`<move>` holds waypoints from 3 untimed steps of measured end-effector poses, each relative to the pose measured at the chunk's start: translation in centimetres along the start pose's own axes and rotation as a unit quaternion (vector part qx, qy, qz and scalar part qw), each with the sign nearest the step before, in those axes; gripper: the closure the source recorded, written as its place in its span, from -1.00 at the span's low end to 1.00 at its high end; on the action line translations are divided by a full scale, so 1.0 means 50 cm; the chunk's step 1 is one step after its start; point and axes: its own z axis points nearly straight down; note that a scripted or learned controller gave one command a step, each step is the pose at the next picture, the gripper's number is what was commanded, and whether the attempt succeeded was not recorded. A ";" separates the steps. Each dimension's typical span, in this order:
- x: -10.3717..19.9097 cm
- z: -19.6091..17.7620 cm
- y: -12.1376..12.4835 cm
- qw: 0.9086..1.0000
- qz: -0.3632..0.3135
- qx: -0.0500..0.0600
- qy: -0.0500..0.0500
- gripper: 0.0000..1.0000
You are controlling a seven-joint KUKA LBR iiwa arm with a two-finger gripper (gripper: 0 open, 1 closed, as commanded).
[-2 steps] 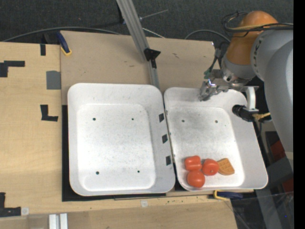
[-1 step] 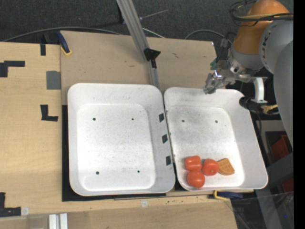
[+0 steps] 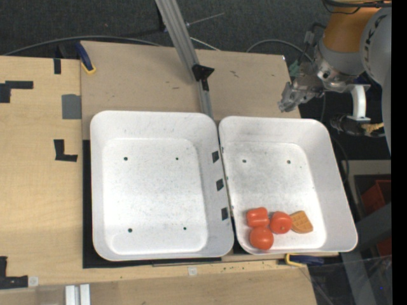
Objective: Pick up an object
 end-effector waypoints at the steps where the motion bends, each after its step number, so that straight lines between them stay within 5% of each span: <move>1: 0.106 -0.008 -0.045 1.000 -0.002 0.003 0.001 1.00; 3: 0.308 0.007 -0.082 1.000 -0.002 0.005 0.001 1.00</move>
